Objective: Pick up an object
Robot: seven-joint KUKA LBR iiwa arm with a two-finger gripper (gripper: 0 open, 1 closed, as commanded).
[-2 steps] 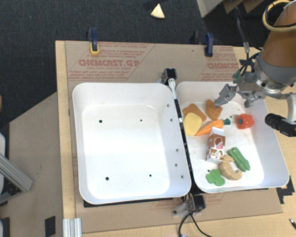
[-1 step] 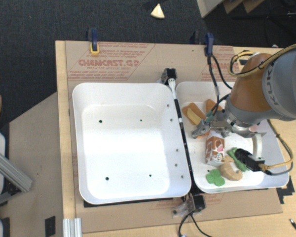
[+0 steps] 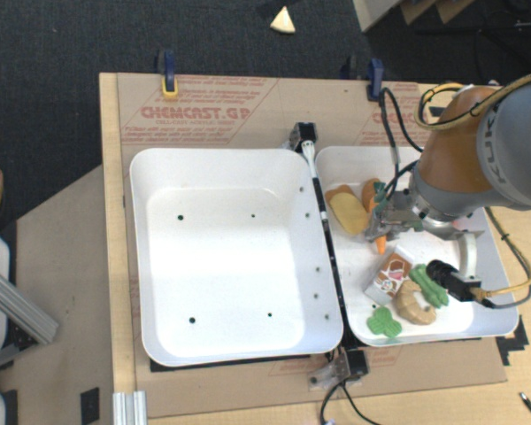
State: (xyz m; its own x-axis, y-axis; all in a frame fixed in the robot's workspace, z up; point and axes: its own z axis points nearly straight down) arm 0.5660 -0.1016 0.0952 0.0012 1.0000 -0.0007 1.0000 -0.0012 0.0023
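Seemingly, nothing has been lifted yet. The gripper (image 3: 387,222) is lowered into the right bin (image 3: 491,321), just beside the yellow block (image 3: 347,211); its state cannot be told. Other objects lie nearer the bin's front edge; grasping and lifting remain.

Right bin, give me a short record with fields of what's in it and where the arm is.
right bin: holds several small objects
yellow oval object: upper left part of the bin
small printed carton: bin's middle
green toy: near front rim
tan object: beside the green toy
arm: over the bin's upper part
left bin: beside it
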